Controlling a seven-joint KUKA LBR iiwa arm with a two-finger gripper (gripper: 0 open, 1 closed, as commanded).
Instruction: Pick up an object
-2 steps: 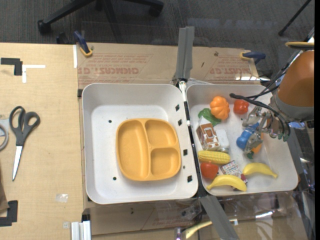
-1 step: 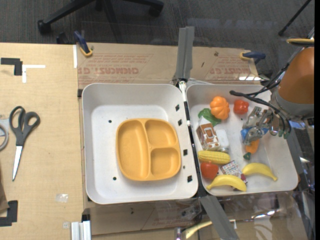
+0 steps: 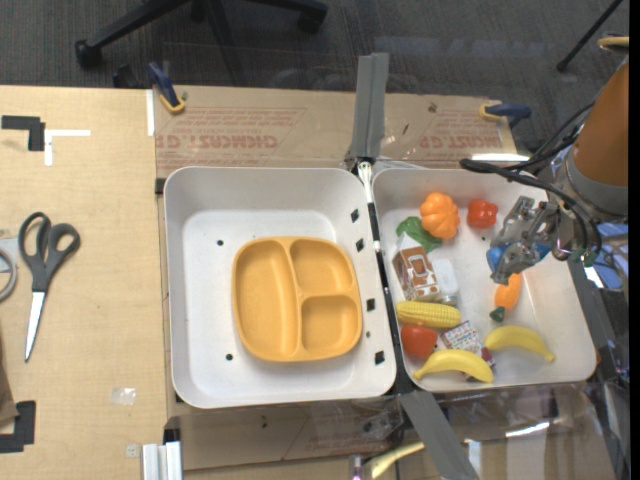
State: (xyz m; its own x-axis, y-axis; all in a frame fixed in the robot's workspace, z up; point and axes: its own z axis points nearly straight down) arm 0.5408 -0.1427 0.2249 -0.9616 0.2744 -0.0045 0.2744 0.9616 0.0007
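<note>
The right bin (image 3: 575, 298) holds several toy foods: an orange pumpkin (image 3: 439, 214), a red pepper (image 3: 482, 212), a brown snack packet (image 3: 416, 274), a corn cob (image 3: 428, 314), a red tomato (image 3: 418, 340) and two bananas (image 3: 455, 365) (image 3: 520, 341). An orange carrot (image 3: 508, 293) lies near the bin's right side. My gripper (image 3: 515, 251) hangs low over the right half of this bin, just above the carrot. A small blue thing (image 3: 498, 260) sits right at its tip, and whether it is gripped is unclear.
The left bin (image 3: 190, 268) carries a yellow divided plate (image 3: 297, 298). Scissors (image 3: 40, 258) lie on the wooden bench at far left. Cardboard (image 3: 250, 133) lies behind the bins, with clamps at its corners. Dark cables run by the arm at right.
</note>
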